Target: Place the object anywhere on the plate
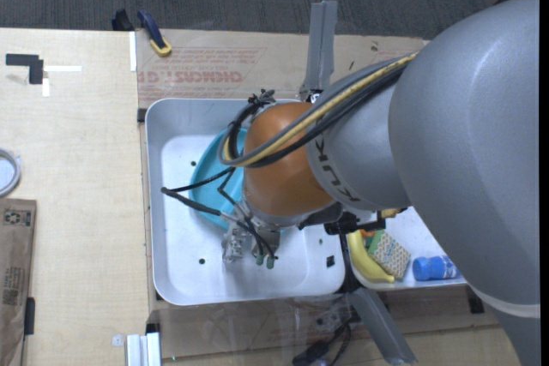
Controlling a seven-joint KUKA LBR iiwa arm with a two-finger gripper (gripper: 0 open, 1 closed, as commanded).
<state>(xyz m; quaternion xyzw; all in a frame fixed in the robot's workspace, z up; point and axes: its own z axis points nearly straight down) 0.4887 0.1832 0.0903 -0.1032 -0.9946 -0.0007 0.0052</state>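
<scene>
A pale wooden table (77, 124) fills the left of the scene. On it, near the far edge, lies a small black L-shaped bracket (26, 65), and at the left edge sits part of a clear tape roll (7, 173) above a brown cardboard piece with a recycling mark (15, 257). Further right, near the far edge, a blue and yellow clamp (153, 33) rests at the corner of a brown cardboard sheet with red printing (202, 69).

Next comes the left shallow white bin (156, 210). Inside it, toward its far right side, a light blue round plate (207, 177) lies partly hidden under the arm. The grey arm with its orange wrist band (279, 167) reaches in from the right and hangs over this bin. Below the band, the gripper (244, 249) points down at the white floor of the bin, just in front of the plate. I cannot tell whether the jaws are apart or together, or whether anything sits between them.

To the right, in the second white bin (422, 229), a yellow banana (367, 263), a speckled tan sponge-like block (392, 254) and a small blue bottle (433, 268) lie close together, well apart from the plate.
</scene>
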